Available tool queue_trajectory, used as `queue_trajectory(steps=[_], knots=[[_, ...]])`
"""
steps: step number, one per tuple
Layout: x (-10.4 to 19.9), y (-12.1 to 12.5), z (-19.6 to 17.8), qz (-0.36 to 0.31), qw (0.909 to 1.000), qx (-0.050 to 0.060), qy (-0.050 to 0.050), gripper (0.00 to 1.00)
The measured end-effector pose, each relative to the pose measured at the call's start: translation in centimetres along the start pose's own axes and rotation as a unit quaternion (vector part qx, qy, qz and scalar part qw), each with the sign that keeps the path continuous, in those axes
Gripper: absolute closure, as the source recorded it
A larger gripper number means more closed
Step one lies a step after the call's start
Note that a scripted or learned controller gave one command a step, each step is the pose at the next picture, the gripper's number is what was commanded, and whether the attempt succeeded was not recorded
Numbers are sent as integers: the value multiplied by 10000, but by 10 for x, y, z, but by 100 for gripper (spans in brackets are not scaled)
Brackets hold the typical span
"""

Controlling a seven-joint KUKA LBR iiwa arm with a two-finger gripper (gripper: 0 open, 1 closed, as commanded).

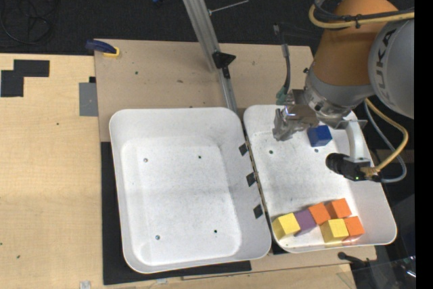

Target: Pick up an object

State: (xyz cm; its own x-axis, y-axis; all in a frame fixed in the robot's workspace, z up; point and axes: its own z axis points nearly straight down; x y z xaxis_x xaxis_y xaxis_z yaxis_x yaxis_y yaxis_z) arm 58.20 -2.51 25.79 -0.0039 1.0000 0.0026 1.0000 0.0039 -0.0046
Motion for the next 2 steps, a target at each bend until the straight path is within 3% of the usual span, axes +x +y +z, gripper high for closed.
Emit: queue_trajectory(steps=[2], knots=[[106, -39, 25, -4, 10000, 13, -5, 100]])
